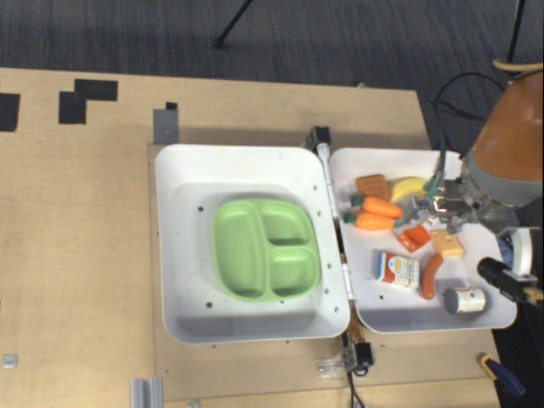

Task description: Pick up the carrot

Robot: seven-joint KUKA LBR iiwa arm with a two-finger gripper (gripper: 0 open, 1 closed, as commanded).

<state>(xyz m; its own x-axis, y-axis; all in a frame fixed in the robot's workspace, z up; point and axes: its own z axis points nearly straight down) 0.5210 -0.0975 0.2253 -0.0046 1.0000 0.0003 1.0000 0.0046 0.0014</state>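
Orange carrots [376,214] lie at 9 o'clock of the gripper [435,209], whose finger state I cannot tell; advise shifting toward 9, centring over one carrot, closing across its narrow width.

one fixed camera, mounted above the counter [85,253] and angled down at a slant. both white bins are taken in from a moderate height: left bin [183,177], right bin [374,308]. dark floor [255,24] is included along the top. the arm [514,134] is seen entering from the right.
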